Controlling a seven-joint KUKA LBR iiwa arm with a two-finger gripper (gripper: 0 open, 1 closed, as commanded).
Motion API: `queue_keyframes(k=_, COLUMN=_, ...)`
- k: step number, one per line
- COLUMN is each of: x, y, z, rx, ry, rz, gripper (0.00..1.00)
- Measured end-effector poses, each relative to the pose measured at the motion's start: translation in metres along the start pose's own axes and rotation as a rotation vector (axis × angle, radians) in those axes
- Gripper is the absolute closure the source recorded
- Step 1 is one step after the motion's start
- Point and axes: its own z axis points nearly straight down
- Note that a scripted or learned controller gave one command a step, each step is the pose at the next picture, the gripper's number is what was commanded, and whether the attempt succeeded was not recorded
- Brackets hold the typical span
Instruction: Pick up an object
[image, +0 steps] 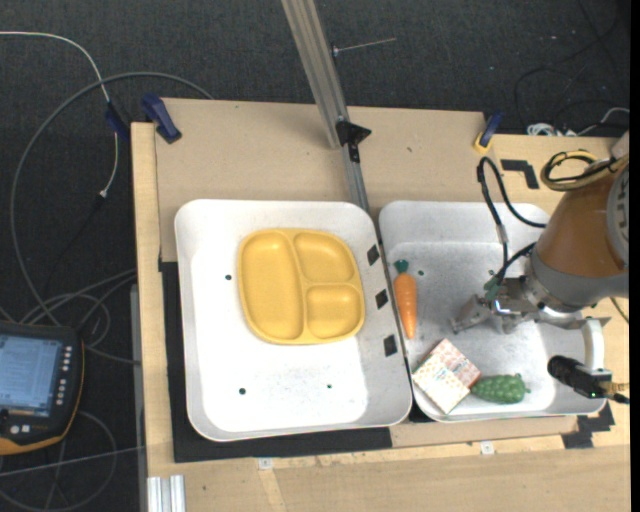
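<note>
On the bench (250, 135), L bin (205, 380) has a yellow divided tray (298, 284). In the R bin (450, 225) we see a carrot (406, 303) along the L wall, a small patterned box (446, 374) and a green bumpy item (500, 388) near the front edge. Pincer (478, 317) hangs low over R bin's middle, fingers spread, grasping nothing, apart from all 3 objs.

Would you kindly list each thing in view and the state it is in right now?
Yellow tray: lying flat in the left bin, compartments bare.
Carrot: lying along the right bin's left wall.
Small box: lying tilted at the right bin's front edge.
Green toy: lying beside the box, not gripped.
Gripper: low in the right bin, holding nothing.
</note>
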Motion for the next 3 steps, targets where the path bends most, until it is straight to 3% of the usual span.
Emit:
queue_keyframes(k=1, x=0.0, y=0.002, z=-0.014, rx=-0.009, ry=-0.002, rz=-0.001, gripper=1.0)
queue_keyframes(k=3, x=0.01, y=0.002, z=-0.122, rx=-0.015, ry=-0.005, rz=-0.002, gripper=1.0)
